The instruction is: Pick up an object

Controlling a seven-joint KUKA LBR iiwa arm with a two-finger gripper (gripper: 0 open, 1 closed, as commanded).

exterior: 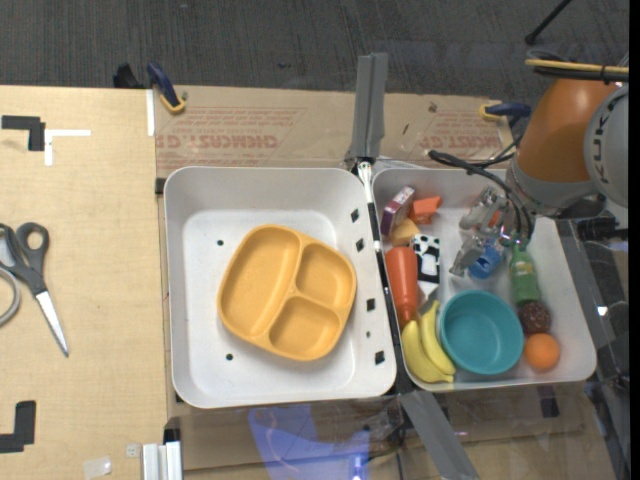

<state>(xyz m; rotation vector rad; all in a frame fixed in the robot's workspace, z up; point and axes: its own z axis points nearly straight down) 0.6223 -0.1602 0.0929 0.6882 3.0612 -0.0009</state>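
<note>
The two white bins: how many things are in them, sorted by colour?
Orange or yellow: 5, the divided plate, carrot, bananas, orange, small orange piece
Blue or teal: 2, bowl, small blue item
Green: 1, bottle
Dark red: 1, fruit
Total: 9 clearly seen

Cardboard sheet (255,128) behind bins — red print, upside down, not legible.

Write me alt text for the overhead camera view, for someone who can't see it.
A grey robot arm reaches from the right, its gripper low over the right bin, which is crowded with a teal bowl, bananas, a carrot and an orange. The left bin holds a yellow divided plate; scissors lie on the bench.
</note>
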